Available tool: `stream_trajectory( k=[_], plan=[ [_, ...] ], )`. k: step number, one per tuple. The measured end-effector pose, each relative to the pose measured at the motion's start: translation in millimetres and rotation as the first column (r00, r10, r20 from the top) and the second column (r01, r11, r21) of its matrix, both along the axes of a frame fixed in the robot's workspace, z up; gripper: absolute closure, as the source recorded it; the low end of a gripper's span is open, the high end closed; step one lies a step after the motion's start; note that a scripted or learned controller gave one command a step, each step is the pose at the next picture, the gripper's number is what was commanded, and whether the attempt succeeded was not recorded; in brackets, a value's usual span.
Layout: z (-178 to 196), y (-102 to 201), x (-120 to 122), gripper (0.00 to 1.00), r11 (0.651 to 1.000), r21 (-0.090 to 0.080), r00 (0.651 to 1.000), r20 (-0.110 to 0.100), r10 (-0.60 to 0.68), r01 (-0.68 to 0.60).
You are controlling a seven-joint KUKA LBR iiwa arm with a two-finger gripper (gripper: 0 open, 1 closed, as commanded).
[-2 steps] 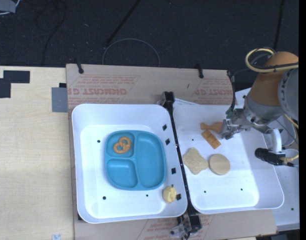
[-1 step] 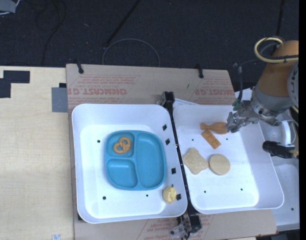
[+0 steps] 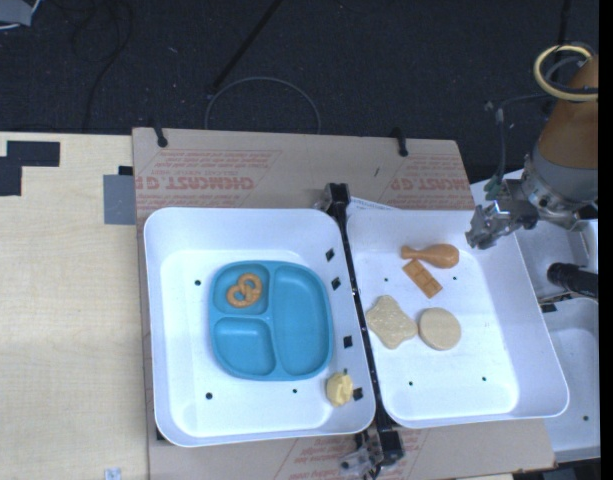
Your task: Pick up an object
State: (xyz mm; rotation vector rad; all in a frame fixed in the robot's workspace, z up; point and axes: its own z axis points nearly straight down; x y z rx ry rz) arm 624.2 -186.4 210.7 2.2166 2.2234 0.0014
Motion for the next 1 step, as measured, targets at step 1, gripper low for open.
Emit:
stream_trajectory(
  k=[1],
  plan=[
    [12.2, 55.0, -8.1, 1.00, 1.000, 0.003, 1.000, -0.005, 0.001, -0.001]
  ],
)
